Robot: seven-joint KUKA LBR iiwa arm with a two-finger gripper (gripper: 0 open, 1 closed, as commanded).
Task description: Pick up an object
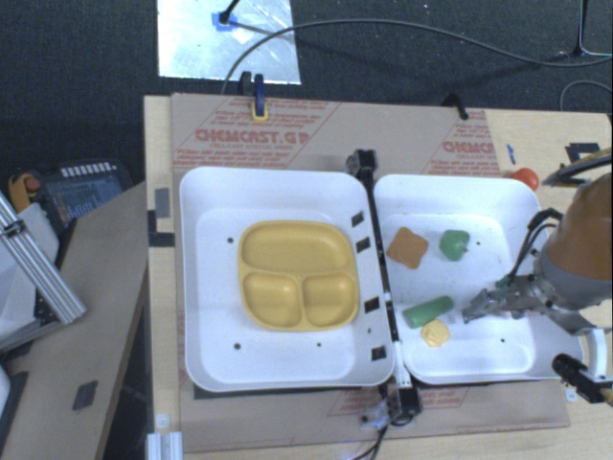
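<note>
Four small objects lie in the right bin (pixel 517 195) — the end effector (pixel 476 310), its state not discernible, is poised beside the green cylinder (pixel 427 310), where a short descent and closure would be needed.

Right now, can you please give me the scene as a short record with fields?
left bin: yellow tray with three compartments
right bin: orange block, green pepper, green stick, yellow piece
end effector: low in right bin, right of green stick, nothing seen held
arm: over right bin's right side
</note>
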